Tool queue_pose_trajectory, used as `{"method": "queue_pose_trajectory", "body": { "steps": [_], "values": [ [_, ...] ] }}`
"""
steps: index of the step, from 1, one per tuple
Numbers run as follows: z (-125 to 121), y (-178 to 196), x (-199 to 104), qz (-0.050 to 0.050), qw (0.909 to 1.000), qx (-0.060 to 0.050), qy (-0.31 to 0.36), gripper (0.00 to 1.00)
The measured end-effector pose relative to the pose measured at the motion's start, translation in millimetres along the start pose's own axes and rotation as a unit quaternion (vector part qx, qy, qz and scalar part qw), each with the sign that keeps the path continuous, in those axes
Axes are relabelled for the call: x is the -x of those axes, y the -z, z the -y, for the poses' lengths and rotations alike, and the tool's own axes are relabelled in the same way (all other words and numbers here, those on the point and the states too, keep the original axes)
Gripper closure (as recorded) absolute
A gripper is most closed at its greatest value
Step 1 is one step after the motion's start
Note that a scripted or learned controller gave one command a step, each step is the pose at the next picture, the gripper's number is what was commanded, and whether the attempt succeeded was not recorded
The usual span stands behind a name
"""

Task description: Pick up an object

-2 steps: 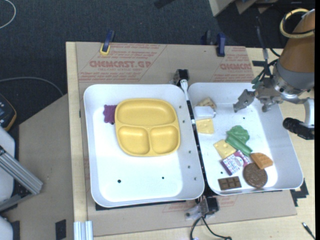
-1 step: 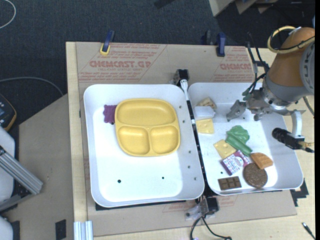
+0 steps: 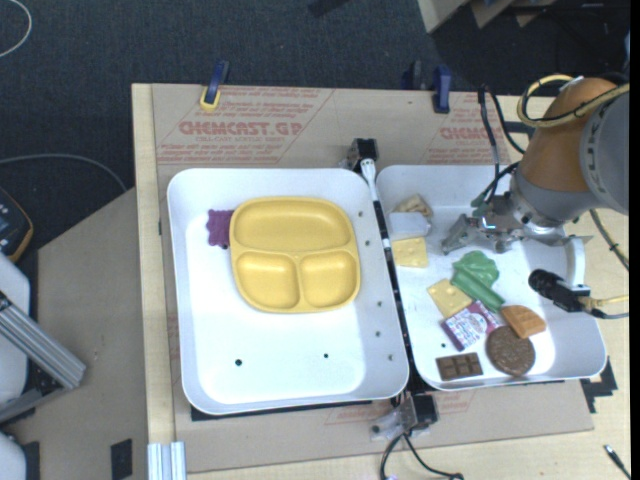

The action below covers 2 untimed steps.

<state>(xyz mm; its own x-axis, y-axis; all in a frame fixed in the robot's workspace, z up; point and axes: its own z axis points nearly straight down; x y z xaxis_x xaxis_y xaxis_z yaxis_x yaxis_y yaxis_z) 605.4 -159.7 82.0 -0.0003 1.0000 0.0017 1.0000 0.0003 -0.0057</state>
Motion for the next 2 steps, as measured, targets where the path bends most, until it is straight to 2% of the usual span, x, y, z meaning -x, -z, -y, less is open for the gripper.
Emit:
{"method": "queue_pose_trajectory", "body": {
  "steps": [1,2],
  "values": [
    [-1,14,1,0.001,1.0,0.003,0.0,1.0],
    [-1,57,0,0.002,1.0,0.006,0.0,1.0]
  ]
}}
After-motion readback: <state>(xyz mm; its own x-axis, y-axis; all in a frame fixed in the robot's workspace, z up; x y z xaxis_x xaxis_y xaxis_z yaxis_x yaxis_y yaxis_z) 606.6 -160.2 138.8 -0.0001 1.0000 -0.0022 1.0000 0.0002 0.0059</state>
